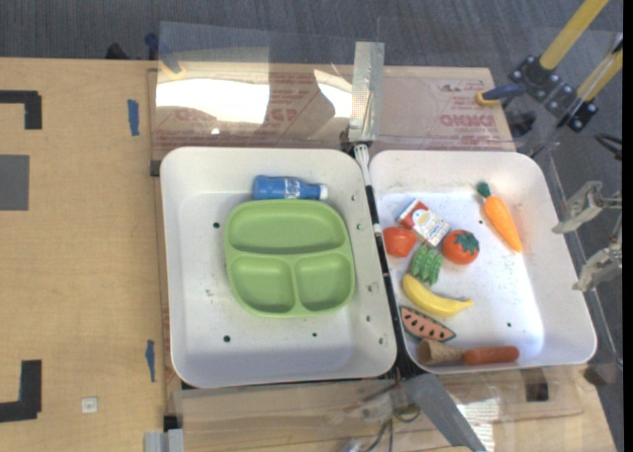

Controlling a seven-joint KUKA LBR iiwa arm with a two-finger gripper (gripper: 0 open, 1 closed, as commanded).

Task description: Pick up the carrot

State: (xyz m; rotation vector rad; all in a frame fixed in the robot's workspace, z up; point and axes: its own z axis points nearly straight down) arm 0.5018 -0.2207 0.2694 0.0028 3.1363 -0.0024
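I'm eyeing the carrot (501, 221), lying loose against the far right wall of the right bin (566, 272), green tip pointing away from the tomato (460, 246) just beside it. That gap is giving me room to approach. Whether my jaws are apart or together, I cannot tell.

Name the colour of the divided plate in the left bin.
Light green; the divided plate shows plainly in the camera view.
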